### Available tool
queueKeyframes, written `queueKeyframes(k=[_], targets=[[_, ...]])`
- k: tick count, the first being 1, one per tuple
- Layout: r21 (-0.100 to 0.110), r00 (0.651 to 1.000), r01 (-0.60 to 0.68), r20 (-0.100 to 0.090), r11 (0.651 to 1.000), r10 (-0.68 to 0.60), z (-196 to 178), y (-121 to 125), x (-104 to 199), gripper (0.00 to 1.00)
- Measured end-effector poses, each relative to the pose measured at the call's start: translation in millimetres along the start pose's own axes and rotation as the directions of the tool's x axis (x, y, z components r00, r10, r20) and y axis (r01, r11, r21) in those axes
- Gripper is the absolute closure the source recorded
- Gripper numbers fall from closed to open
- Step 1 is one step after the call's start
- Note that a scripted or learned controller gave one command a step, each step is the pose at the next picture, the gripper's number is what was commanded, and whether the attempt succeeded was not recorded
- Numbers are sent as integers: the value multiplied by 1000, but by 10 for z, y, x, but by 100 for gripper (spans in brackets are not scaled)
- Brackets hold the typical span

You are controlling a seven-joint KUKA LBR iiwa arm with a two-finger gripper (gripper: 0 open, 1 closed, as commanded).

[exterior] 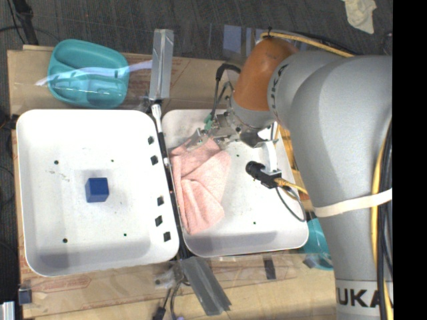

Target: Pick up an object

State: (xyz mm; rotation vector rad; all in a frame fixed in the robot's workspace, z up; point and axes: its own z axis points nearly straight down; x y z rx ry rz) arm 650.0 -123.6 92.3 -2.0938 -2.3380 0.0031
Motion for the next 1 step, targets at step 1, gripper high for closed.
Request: queueKeyframes(k=[1], targets=[[1, 993, 119, -1, 993, -119, 5, -146, 0, 0]])
